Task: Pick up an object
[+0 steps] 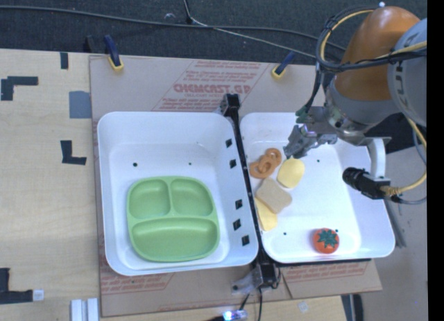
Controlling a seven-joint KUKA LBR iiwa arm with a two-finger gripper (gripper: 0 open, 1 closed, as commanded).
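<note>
The right bin (361,209) holds an orange pretzel (265,163), a pale yellow round piece (291,172), a tan bread slice (273,195), a yellow wedge (266,217) and a red tomato (325,240). My gripper (298,145) hangs over the upper middle of this bin, just above and to the right of the pretzel and the yellow round piece. Nothing shows between its fingers. The grey arm with its orange band (378,32) reaches in from the upper right.
A green divided plate (171,217) lies in the left bin (118,139). A black divider (239,174) runs between the bins. Cables (374,184) hang by the right bin's far side. Clamps (113,56) hold the cardboard base at the back.
</note>
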